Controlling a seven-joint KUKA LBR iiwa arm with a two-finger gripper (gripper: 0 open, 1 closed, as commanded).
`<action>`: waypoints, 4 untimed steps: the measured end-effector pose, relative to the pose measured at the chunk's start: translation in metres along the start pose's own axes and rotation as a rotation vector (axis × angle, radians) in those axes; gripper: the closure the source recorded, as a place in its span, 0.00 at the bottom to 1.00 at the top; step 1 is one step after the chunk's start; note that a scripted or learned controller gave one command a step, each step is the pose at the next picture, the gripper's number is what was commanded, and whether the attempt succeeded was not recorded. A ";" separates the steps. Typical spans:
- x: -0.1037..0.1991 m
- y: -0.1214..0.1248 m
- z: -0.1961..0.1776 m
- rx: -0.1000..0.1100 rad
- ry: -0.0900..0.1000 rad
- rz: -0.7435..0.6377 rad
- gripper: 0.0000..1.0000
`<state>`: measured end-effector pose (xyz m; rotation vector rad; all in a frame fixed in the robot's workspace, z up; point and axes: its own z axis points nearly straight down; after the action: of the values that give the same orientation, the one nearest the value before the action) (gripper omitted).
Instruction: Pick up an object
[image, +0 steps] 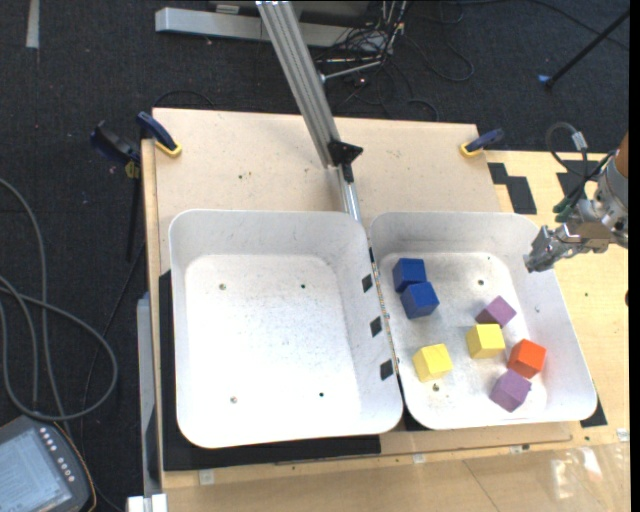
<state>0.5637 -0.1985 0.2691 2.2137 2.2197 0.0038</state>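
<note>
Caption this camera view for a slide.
Pincer poised over the right bin rim, above seven colored blocks, including an orange block and two blue blocks.

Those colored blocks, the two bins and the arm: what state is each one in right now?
Blue blocks: two, touching, lying in the right bin.
Yellow blocks: two, apart.
Purple blocks: two, apart.
Orange block: loose, beside a purple one.
Left bin: sits beside the right bin.
Gripper: over the right bin's rim.

Two-finger metal gripper (537, 255) hangs over right shallow white plastic bin (560, 330), upper right rim. Seven small cubes inside: two blue, two yellow, two purple, one orange.
</note>
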 end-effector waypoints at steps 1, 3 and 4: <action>0.061 0.018 0.001 0.004 0.003 -0.006 1.00; 0.181 0.053 0.004 0.004 0.004 -0.006 1.00; 0.224 0.058 0.014 0.006 0.004 -0.004 1.00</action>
<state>0.6216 0.0258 0.2547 2.2140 2.2295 0.0007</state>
